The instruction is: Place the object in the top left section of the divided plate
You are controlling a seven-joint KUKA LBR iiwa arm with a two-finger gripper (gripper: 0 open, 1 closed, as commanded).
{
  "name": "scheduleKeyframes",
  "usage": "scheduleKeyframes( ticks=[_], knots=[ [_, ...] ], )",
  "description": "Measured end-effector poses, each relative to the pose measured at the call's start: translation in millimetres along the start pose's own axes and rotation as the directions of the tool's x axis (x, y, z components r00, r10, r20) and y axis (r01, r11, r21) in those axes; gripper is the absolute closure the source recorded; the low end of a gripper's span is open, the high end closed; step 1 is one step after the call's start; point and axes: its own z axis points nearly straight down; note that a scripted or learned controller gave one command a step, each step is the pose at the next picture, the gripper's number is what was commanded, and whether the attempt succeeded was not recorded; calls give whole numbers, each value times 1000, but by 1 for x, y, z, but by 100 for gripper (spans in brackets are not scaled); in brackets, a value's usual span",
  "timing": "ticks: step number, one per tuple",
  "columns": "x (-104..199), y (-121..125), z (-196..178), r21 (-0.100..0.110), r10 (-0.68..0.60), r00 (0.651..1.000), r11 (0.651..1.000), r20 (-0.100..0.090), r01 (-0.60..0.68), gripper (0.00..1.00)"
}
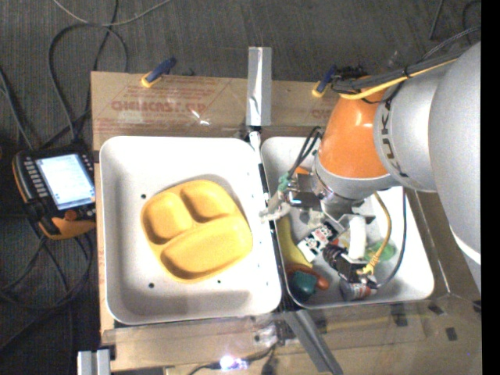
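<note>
Yellow divided plate [197,230] in the middle of the left bin [125,287], turned at a slant, two small sections toward the far edge and one large section toward the near edge, all three bare. Grey arm [445,108] with orange band [355,143] reaching in from the right, wrist hanging over the right bin [418,276], just right of the rim shared with the plate's bin. Pincer [332,237] low over a heap of small things well right of the plate; whether open or shut cannot be told, the wrist and clutter covering its tips, and nothing clearly seen in its grip. Heap of objects [336,260] in the right bin: a long yellow piece [291,247] nearest the plate, an orange and teal piece [305,281] toward the near edge, a green piece [384,251] farther right; which one belongs to the task cannot be told. Handheld screen [58,180] on the floor left of the plate's bin. Blue clamps [158,72] at the far edge of the desk [172,108].
</note>
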Motion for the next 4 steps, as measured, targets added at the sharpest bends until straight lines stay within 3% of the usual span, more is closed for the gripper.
scheduleKeyframes(
  ticks=[1, 2, 3, 4],
  knots=[
    [-9, -41, 0, 0, -5, 1000, 1000, 1, 5, 0],
    [-9, -41, 0, 1, -6, 1000, 1000, 0, 6, 0],
    [120, -50, -7, -1, 146, 989, 989, 3, -146, 0],
    [120, -52, -14, 6, 144, 990, 990, 5, -144, 100]
  ],
)
